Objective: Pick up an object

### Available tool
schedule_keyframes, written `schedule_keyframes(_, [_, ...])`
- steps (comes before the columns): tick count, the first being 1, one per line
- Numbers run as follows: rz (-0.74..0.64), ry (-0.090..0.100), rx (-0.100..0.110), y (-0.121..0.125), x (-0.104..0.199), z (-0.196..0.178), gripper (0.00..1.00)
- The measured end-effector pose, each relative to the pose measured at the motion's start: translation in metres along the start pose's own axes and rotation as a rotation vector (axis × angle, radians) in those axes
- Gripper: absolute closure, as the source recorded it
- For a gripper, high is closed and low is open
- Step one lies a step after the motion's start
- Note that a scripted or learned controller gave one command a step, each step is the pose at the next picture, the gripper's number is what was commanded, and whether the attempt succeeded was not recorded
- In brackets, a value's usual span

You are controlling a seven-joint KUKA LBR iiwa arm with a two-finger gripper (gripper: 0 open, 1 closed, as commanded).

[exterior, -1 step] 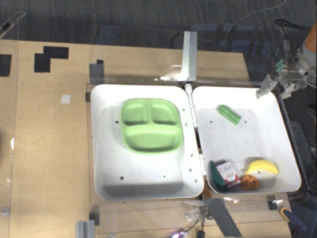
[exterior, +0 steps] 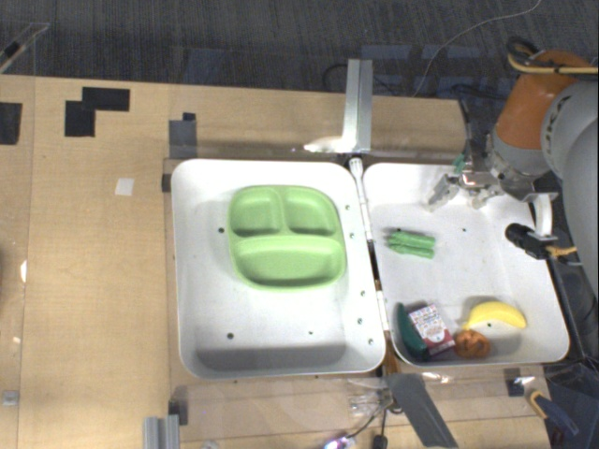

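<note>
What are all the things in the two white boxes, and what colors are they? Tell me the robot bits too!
Bins: two, white, side by side on the bench.
Divided plate: one, light green, middle of the left bin.
Small green object: one, green, centre of the right bin.
Banana: one, yellow, near corner of the right bin.
Small packet: one, red and white, beside a dark teal object, near edge of the right bin.
Brownish object: one, just below the banana.
Gripper: one, metal, over the far side of the right bin.
Arm: one, grey with an orange band, reaching in from the right.

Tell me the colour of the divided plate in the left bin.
Light green; the plate shows in the camera view.
</note>
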State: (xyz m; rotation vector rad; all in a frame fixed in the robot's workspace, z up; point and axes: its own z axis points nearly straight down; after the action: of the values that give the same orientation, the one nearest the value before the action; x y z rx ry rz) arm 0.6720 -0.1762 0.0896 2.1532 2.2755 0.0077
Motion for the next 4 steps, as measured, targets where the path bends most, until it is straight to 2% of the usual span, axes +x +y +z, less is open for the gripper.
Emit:
schedule_keyframes(1, [-0.287,0.002,0.001,-0.013,0.053,-0.074,0.00])
schedule_keyframes(2, [-0.251,0.001,0.001,0.001,0.025,-0.114,0.00])
schedule_keyframes(3, [-0.305,0.003,0.002,0.003,0.074,-0.056,0.00])
schedule_keyframes(4, [-0.107,0.002,-0.004,-0.054,0.069,-0.002,0.00])
